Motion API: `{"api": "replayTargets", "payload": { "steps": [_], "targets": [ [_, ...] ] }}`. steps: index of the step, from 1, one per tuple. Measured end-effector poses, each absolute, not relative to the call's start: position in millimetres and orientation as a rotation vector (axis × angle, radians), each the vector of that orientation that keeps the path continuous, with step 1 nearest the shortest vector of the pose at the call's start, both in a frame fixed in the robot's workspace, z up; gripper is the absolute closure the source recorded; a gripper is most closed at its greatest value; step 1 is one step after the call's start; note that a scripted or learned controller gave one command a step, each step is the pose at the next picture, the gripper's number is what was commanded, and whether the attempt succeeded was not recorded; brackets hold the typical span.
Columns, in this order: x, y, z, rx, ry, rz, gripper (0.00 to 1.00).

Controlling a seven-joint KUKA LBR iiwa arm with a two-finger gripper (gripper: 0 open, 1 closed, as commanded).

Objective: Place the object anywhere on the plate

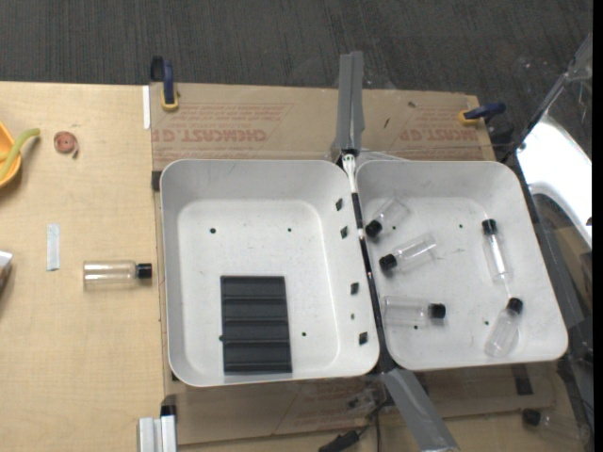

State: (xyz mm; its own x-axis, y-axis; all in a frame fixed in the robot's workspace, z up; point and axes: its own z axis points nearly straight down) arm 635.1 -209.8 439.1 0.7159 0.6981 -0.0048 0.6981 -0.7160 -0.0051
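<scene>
You have five small clear plastic bottles with black caps lying in the right white bin (452, 179). One bottle (386, 217) lies near the wall between the bins. A second (408, 253) lies just below it, tilted. A third (413, 311) lies lower, cap to the right. A fourth (494, 249) lies up and down near the right side. The fifth (503, 329) sits close to the bottom right rim. The bottles are apart from each other, with bare floor in the middle.

The flat black ribbed plate (254, 324) lies in the left white bin (254, 182), near its bottom edge. Open floor lies above and beside it.

You cannot tell the hand's state here.

Another clear bottle (116, 272) lies on the wooden bench (75, 365), left of the bins.
</scene>
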Motion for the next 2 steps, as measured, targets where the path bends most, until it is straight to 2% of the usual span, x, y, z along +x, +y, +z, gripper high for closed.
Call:
{"api": "replayTargets", "payload": {
  "steps": [1,2],
  "targets": [
    [654.2,-184,440,-3.017,-0.875,0.007,0.0],
    [632.7,-222,439,-3.071,-0.656,0.009,0.0]
  ]
}}
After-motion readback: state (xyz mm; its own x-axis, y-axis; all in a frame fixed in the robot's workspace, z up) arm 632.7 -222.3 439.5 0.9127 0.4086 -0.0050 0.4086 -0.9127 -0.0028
